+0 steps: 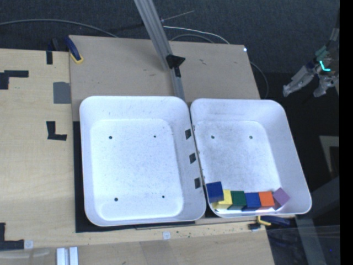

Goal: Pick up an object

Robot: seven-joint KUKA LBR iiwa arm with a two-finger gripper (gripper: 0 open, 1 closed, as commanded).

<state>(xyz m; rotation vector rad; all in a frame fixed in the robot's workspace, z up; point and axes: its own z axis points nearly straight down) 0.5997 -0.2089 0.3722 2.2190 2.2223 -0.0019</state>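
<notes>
Along the near wall of the right bin (287, 148) lie the blocks (245, 199) in a row (blue, yellow, green, blue, orange, purple) — bare floor behind them — while the tool (309, 81) hangs well apart beyond the far right corner, off the table (138, 54), its grip unreadable.

Both bins (138, 106) look like smooth white plastic, faintly glossy and speckled with dark flecks. The desk (33, 109) is pale matt wood; a browner matt board (127, 70) lies under the bins. A ribbed metal rail (151, 18) gleams dully. The blocks (245, 199) look matt.
</notes>
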